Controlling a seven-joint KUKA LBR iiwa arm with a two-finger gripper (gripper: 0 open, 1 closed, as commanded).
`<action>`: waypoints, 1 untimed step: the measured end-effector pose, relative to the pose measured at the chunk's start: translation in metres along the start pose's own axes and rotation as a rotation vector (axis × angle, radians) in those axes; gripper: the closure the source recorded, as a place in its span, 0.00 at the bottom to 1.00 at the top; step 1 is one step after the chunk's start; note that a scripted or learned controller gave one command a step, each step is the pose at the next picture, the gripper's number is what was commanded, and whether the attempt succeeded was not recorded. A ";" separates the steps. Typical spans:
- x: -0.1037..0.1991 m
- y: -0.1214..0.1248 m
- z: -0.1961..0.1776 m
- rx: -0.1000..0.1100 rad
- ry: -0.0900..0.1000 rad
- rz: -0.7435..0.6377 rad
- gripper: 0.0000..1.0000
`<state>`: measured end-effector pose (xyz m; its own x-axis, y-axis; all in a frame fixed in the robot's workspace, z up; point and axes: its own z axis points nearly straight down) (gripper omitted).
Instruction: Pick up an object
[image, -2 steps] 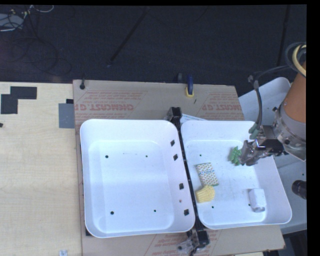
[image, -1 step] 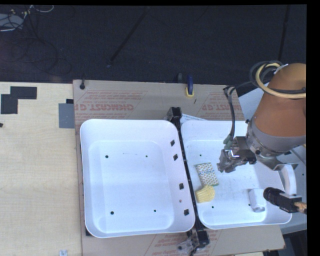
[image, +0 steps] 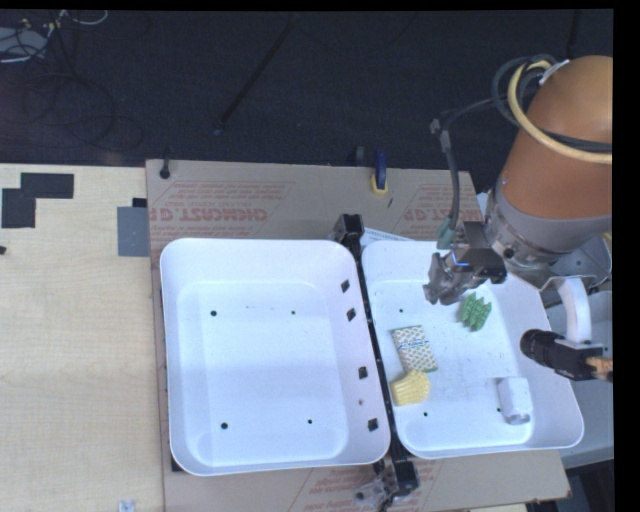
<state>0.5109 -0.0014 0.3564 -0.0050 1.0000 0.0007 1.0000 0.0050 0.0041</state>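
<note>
The right bin (image: 560, 430) holds several small objects. A green ridged piece (image: 475, 312) lies near its upper right. A patterned flat packet (image: 413, 347) lies toward the middle, with a yellow piece (image: 410, 388) just below it. A pale, whitish cylinder (image: 514, 398) rests near the lower right corner. My gripper (image: 445, 287) hangs over the upper part of this bin, just left of the green piece and above the packet. Nothing shows between its fingers.
The left bin (image: 180, 300) sits beside the right one, with a black divider with clips (image: 365, 340) between them. The arm's orange and grey body (image: 560, 150) looms over the right bin's far right corner. Cardboard (image: 260, 200) lies beneath both bins.
</note>
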 end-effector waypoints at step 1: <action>0.048 0.035 -0.031 0.002 0.000 0.000 1.00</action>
<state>0.5454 0.0463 0.3874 -0.0052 1.0000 0.0006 1.0000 0.0052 0.0020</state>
